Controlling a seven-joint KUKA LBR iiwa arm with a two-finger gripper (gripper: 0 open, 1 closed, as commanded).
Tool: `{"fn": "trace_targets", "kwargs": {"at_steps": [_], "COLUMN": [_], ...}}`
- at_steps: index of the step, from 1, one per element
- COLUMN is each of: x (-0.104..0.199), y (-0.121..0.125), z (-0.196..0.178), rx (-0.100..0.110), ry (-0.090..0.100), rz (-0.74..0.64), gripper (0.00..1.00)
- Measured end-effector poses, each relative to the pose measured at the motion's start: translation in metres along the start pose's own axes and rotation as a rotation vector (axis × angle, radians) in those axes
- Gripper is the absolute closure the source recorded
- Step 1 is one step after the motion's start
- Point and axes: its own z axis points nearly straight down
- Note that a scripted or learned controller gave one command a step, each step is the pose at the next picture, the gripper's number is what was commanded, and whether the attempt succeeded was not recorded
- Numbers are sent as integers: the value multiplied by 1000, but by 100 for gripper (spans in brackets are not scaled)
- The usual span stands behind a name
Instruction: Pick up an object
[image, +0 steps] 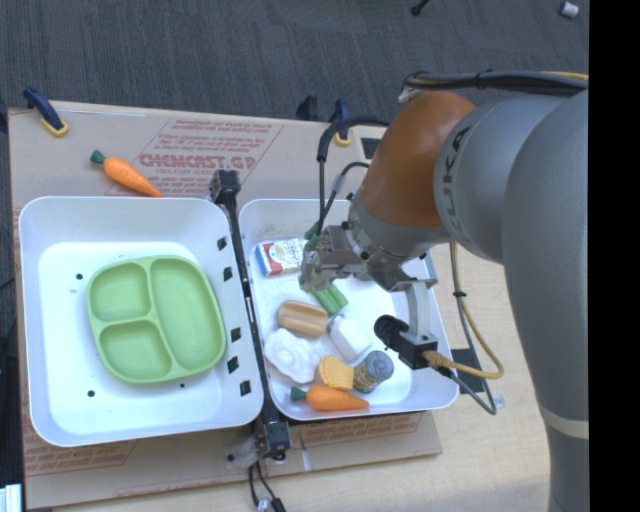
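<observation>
The gripper is seen low inside the right bin, near that bin's ten o'clock corner, with the grey arm and its orange band reaching in from three o'clock. Whether anything is pinched cannot be told: the tool's body hides its tips from above, so neither its opening nor any grasp can be read, and no object is seen lifted clear of the bin floor. A green stick-like piece lies just at six o'clock of the gripper, touching or nearly touching it, and is judged to be the likeliest target; a red and white carton lies just beside the gripper at nine o'clock. Further toward six o'clock a bread roll, a white block, a fried egg, a yellow wedge, a small can and a carrot are crowded together, all resting on the bin floor. The left bin holds a green divided plate, and a second carrot lies on the cardboard outside the bins, at eleven o'clock of the scene. The task is judged to be at the reach-and-grasp stage: the descent into the pile appears made, while a confirmed grip and the lift are left to be done. With the objects packed so closely, a missed or doubled grasp is thought possible.
</observation>
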Motion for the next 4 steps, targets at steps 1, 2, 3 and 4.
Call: {"fn": "trace_targets", "kwargs": {"at_steps": [1, 2, 3, 4], "x": [0, -34, -96, -111], "y": [1, -33, 10, 80], "z": [-10, 5, 70, 13], "rx": [0, 5, 6, 1], "ry": [0, -2, -2, -1], "rz": [-5, 1, 2, 2], "gripper": [100, 100, 100, 100]}}
